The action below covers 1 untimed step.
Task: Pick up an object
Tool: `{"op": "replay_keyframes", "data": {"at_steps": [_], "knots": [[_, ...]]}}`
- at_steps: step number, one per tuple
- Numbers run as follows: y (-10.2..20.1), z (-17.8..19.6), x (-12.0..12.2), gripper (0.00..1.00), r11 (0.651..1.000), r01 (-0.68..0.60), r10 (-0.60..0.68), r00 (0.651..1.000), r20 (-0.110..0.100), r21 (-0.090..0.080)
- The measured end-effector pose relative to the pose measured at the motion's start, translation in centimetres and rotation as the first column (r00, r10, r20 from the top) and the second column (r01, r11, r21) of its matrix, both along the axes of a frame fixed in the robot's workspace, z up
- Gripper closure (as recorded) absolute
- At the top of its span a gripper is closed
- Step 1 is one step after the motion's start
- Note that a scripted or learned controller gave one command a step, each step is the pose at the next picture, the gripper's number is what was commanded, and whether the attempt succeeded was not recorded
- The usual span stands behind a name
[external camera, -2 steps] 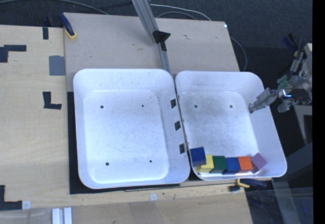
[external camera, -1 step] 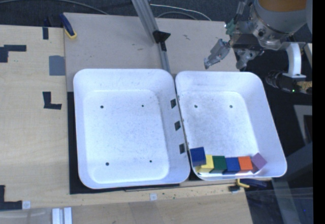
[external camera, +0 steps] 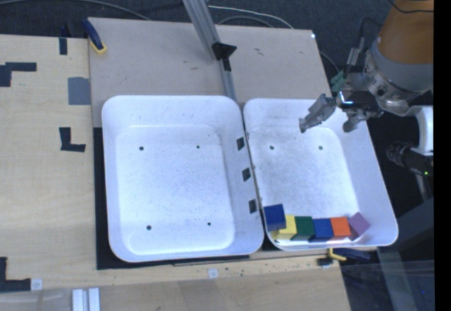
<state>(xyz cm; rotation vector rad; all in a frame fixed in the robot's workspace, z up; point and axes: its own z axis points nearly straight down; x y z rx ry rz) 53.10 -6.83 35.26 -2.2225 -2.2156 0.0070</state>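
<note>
Gripper (external camera: 330, 118) is hovering over the right bin's (external camera: 373, 183) far edge, fingers spread, gripping nothing. Blocks (external camera: 313, 226) are lying in a row running left-right along the near wall, well apart, toward the near side.

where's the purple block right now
In the camera view, the purple block sits in the right bin's near right corner, ending the block row beside the orange block.
</note>
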Motion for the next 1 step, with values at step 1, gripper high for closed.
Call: {"op": "replay_keyframes", "data": {"at_steps": [1], "knots": [[0.94, 13.80, -2.30, 0.00, 1.000, -0.006, 0.006, 1.000, 0.014, 0.000]]}}
